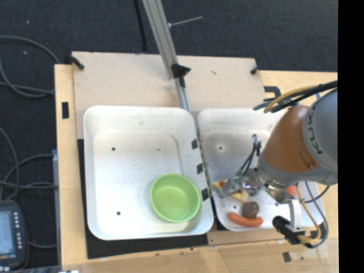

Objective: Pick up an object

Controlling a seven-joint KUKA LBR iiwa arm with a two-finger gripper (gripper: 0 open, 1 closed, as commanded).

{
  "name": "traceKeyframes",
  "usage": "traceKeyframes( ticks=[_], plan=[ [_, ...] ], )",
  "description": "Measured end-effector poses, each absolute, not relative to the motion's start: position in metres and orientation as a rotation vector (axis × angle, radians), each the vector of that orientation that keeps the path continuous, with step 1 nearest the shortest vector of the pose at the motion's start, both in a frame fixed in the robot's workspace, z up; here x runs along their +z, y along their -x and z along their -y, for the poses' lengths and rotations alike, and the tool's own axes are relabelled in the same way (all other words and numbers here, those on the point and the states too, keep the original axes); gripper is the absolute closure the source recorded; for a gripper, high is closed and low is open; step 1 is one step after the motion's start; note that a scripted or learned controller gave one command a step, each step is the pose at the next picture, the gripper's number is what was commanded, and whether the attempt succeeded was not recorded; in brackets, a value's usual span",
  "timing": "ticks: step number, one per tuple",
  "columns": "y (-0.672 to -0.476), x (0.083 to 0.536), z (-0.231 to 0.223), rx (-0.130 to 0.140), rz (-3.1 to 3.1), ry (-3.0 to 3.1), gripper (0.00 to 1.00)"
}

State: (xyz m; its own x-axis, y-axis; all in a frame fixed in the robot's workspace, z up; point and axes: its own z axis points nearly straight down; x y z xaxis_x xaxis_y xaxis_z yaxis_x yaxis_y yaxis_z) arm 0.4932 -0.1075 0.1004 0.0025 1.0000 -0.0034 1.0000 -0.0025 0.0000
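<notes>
Two white bins share the bench; my gripper [232,185] hangs low in the right bin [227,129], its grip unreadable. Just beside it lie a brown lump [250,209], perhaps a potato, and an orange carrot [245,220].

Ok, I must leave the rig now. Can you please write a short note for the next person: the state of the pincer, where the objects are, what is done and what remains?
Pincer: low in the right bin, near the bin's left wall, over a small pile of objects; whether it is open or shut cannot be told.
Objects: an orange carrot-like piece and a brown round piece lie at the near edge of the right bin. A green bowl sits in the left bin, near corner.
Done: no object is seen lifted.
Left: grasp one object and raise it.
</notes>
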Motion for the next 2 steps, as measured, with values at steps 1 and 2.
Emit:
traceKeyframes(
  ticks=[1, 2],
  plan=[
    [-0.495, 0.112, 0.106, 0.005, -2.213, -2.226, 1.00],
    [-0.494, 0.169, 0.116, 0.005, -2.214, -2.220, 1.00]
  ],
)
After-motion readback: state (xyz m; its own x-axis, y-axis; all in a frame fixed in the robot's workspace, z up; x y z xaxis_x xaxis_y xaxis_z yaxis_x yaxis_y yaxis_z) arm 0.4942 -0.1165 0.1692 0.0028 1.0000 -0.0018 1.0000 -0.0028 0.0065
